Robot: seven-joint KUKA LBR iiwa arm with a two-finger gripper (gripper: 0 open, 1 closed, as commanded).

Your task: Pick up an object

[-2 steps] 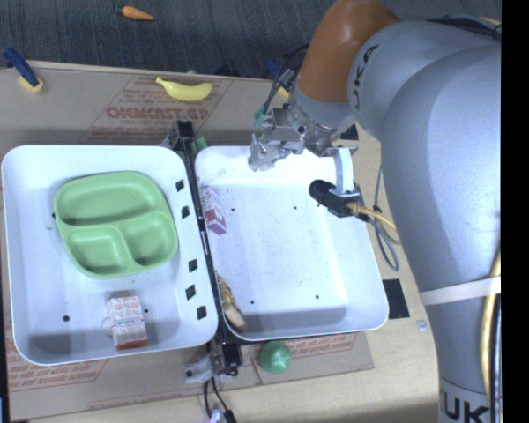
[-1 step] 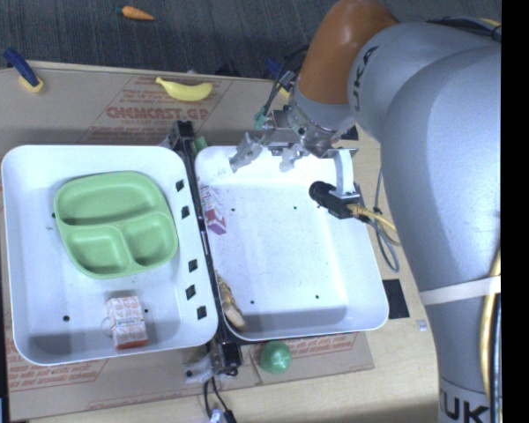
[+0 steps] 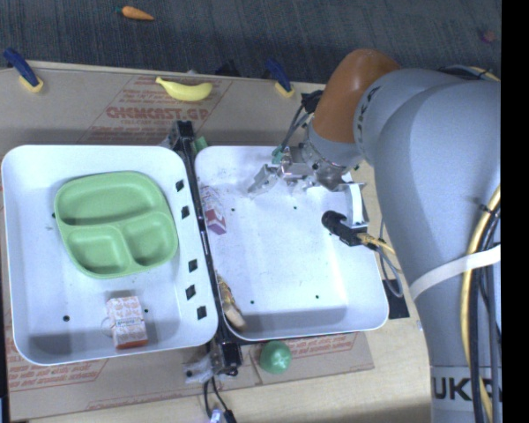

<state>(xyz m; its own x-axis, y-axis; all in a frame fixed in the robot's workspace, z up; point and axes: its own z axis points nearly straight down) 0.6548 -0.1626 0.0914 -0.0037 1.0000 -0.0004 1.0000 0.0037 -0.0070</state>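
Observation:
My gripper (image 3: 264, 181) hangs low over the far part of the right bin (image 3: 335, 311), with nothing visibly in it. To its left, a small red and white carton (image 3: 213, 211) leans against the right bin's left wall. A tan object (image 3: 230, 309) lies in that bin's near left corner. In the left bin (image 3: 22, 236) sits a green divided tray (image 3: 115, 223), and a small wrapped box (image 3: 126, 320) lies nearer the front.
On the cardboard behind the bins lies a yellow banana (image 3: 185, 87), and a green ball (image 3: 275, 356) rests in front of the right bin. Blue clamps (image 3: 23, 69) hold the cardboard's far edge. The grey arm (image 3: 423, 174) covers the right side.

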